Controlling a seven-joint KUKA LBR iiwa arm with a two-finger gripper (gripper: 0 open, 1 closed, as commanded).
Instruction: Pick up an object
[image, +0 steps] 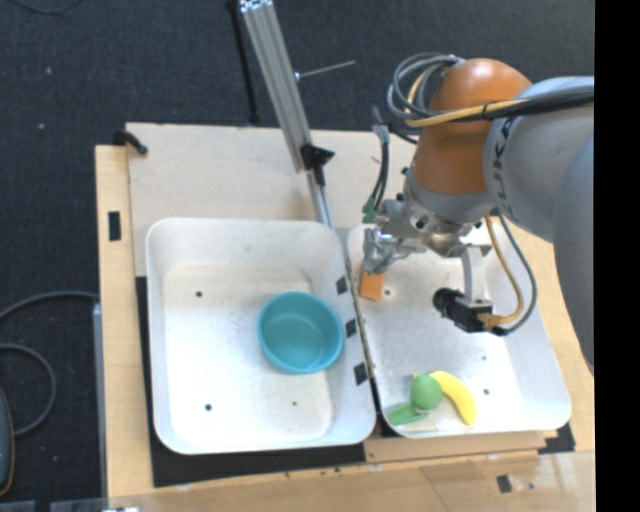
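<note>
My gripper (375, 264) hangs over the left side of the right bin (520, 350), close to the wall between the two bins. A small orange block (371, 288) sits right at its fingertips, and the fingers are shut on the block's top. The block appears to be just above the bin floor. The grey arm with its orange band (470, 110) covers the bin's far right part.
A blue bowl (300, 332) stands in the left bin (200, 290), near its right wall. A green pear-like fruit (425, 392) and a yellow banana (458, 396) lie at the right bin's front edge. A slanted metal pole (290, 110) rises behind the bins.
</note>
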